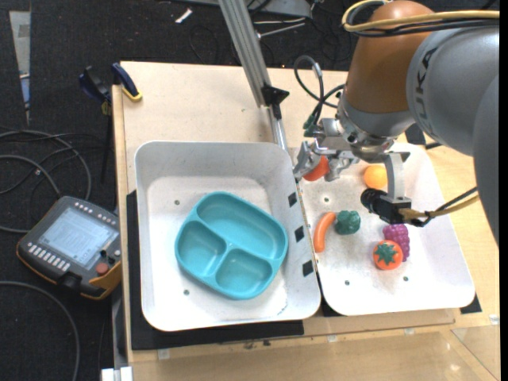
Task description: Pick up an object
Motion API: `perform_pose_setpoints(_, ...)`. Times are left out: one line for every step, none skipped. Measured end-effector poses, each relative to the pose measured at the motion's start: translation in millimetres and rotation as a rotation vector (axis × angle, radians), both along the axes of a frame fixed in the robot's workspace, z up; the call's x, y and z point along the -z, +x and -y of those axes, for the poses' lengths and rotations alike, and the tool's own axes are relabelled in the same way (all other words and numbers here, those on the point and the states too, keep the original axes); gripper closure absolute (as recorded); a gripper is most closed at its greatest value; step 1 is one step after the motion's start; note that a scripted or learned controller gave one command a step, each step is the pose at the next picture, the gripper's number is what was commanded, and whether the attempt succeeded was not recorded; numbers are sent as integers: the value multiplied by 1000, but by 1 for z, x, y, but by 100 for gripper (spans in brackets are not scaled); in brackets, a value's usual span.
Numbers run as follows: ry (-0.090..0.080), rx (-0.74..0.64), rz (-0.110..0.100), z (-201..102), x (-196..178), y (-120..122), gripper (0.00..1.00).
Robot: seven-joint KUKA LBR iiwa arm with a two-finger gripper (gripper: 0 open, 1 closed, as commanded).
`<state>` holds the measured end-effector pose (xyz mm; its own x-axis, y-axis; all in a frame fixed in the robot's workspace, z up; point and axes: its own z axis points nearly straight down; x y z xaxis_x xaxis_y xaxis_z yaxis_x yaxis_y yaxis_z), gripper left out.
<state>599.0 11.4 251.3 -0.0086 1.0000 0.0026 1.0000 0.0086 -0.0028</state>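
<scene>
Two bins sit side by side on the surface [190, 94]. The left bin [159, 165] holds a divided tray [230, 244]. In the right bin [429, 288], a toy carrot [323, 231] lies near the dividing edge, toy broccoli [347, 222] just to its right, and a toy tomato [387, 255] touching toy grapes [397, 235] further right. A toy orange [375, 176] lies behind them. The hand [321, 161] hangs over the bin's far left corner
</scene>
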Motion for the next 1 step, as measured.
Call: perform_pose_setpoints(-1, 0, 1, -57, 1, -14, 100)
